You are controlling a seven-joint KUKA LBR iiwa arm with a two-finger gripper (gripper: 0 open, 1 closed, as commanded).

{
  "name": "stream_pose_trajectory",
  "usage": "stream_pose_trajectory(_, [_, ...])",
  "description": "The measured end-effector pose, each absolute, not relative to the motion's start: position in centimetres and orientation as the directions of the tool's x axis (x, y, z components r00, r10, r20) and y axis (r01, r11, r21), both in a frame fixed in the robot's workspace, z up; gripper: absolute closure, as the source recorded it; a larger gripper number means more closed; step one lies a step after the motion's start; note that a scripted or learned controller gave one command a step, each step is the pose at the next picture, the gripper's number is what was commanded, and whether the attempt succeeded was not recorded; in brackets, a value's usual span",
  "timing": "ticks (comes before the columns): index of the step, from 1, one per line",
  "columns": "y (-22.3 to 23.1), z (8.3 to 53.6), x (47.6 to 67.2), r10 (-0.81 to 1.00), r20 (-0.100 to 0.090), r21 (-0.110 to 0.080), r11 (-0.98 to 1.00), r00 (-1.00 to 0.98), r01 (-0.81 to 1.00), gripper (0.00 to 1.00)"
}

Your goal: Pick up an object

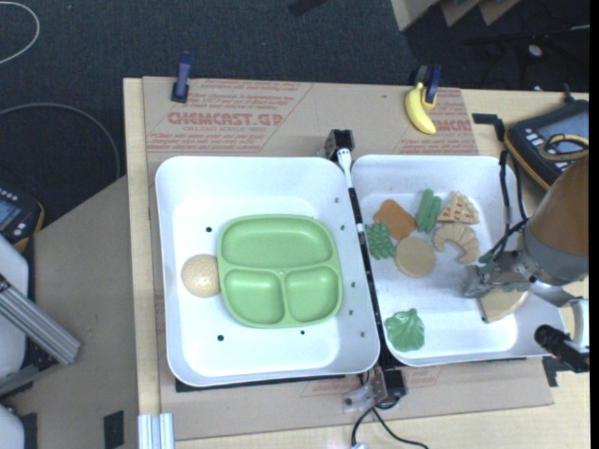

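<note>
A grey arm with an orange band (564, 218) reaches in from the right over the right bin (440, 342), its gripper (487, 281) low near the bin's right wall, just beside a pale tan wedge (502, 303) that lies on the bin floor. Whether the jaws are apart or together cannot be told from this angle, and nothing is seen held between them. The wedge looks the likeliest target, close under the tool. Other toy foods cluster up the bin: a croissant (456, 239) just beside a round cracker (415, 256), a sandwich slice (459, 209), a green pod (428, 210), an orange piece (394, 219), a green sprig (379, 241), and a leaf (404, 329) alone near the front edge. The left bin (187, 344) bears a green divided tray (279, 269) with a beige ball (199, 275) touching its left side; a banana (419, 110) rests on the board beyond the bins. To do the pick well, the jaws would need to straddle the wedge across its narrow width, centred, then descend fully to the floor before closing. The wedge seems flat and thin, so a shallow close may skid over it. The nearby wall may also crowd one jaw.
</note>
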State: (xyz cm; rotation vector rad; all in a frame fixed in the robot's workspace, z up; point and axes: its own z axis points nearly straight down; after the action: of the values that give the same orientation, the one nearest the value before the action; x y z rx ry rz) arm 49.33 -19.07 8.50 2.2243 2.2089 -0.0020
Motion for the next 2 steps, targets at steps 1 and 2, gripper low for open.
stream_pose_trajectory(1, [-22.42, 8.47, 47.88, 1.0, 0.003, 0.0, -0.001, 0.001, 1.0, 1.0])
stream_pose_trajectory(2, [-22.39, 9.46, 47.94, 1.0, -0.002, 0.003, -0.001, 0.001, 1.0, 1.0])
